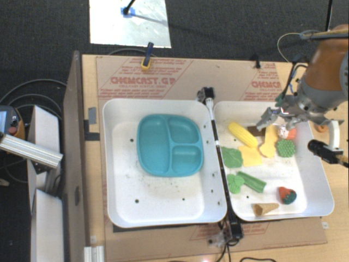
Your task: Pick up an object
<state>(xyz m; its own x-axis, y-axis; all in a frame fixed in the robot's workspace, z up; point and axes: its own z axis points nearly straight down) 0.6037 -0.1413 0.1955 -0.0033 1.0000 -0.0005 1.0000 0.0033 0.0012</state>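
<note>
- You had the worktop [163, 72] carrying two shallow white bins side by side, the left bin [122, 201] and the right bin [319, 201] touching along their shared wall at the middle of the view.
- You could see one grey arm with its orange band [327, 59] reaching in from 3 o'clock and hanging over the upper part of the right bin.
- In the left bin lay one teal divided plate [169, 146], near the bin's centre, flat, with three compartments and nothing in them.
- The hand [278, 119] sat low over the right bin's 12 o'clock area, among the toys there; you could not tell from this angle whether it stood wide or narrow, and nothing showed as lifted in it.
- By my judgement the pick was not yet done: every toy looked to be lying on the bin floor, so the grasp and the lift were both left.
- The candidates, all in the right bin, counted about nine:
- one yellow corn cob [242, 134] at 10 o'clock;
- one yellow banana-like piece [269, 142] just beside the hand;
- one flat yellow slab [251, 157] at the centre;
- one green cucumber [252, 181] toward 6 o'clock;
- two leafy green pieces [231, 158], [235, 183] at 9 and 7 o'clock;
- one round green piece [286, 148] at 2 o'clock;
- one strawberry [287, 195] at 4 o'clock;
- one tan cone [264, 208] at 6 o'clock.
</note>
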